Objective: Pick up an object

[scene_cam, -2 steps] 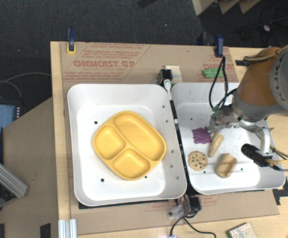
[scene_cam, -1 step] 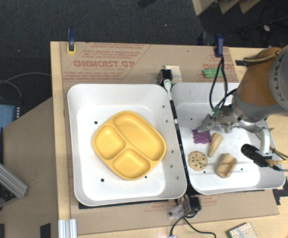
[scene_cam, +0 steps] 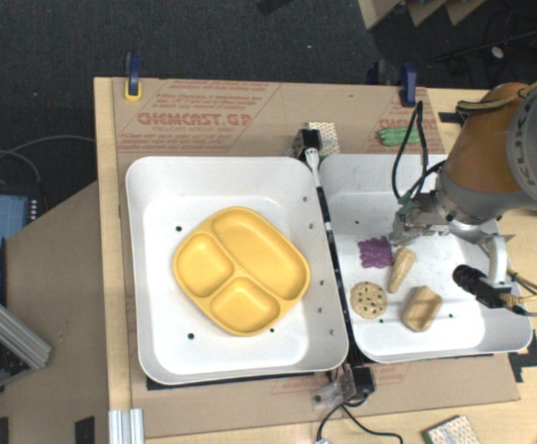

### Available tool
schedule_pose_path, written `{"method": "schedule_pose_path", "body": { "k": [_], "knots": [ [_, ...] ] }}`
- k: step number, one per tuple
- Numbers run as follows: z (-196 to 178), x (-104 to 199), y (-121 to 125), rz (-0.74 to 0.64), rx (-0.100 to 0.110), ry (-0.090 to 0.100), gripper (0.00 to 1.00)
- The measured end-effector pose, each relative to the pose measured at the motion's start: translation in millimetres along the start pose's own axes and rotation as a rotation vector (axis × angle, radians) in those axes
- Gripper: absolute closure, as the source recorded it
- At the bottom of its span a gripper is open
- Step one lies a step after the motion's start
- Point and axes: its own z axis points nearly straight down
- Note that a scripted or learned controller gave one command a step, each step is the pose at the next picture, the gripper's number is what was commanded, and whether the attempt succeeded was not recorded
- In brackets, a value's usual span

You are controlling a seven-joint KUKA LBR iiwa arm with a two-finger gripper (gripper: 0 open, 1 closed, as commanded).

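Reading "CHEMCAST GP" on brown board (scene_cam: pixel 194 117), tool (scene_cam: pixel 414 225) above right bin (scene_cam: pixel 434 340), grip state unclear

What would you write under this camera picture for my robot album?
Robot arm over the right bin of toy food: cookie, cone, purple piece, bread; yellow tray in the left bin.

The arm (scene_cam: pixel 518 146) is a thick, rounded body: a grey shell at the outer side and a broad orange band (scene_cam: pixel 481 146) above the wrist. Below the band sits a silver-grey metal wrist section (scene_cam: pixel 467 213). Thin black cables (scene_cam: pixel 407 155) loop along its side, and a black cylindrical part (scene_cam: pixel 479 285) projects from a pale bracket.
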Motion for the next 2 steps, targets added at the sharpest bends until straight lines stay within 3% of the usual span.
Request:
{"method": "schedule_pose_path", "body": {
  "k": [1,2],
  "knots": [
    [0,0,0,0.000,0.000,0.000,0.00],
    [22,28,-20,-0.003,0.012,0.003,0.00]
  ]
}}
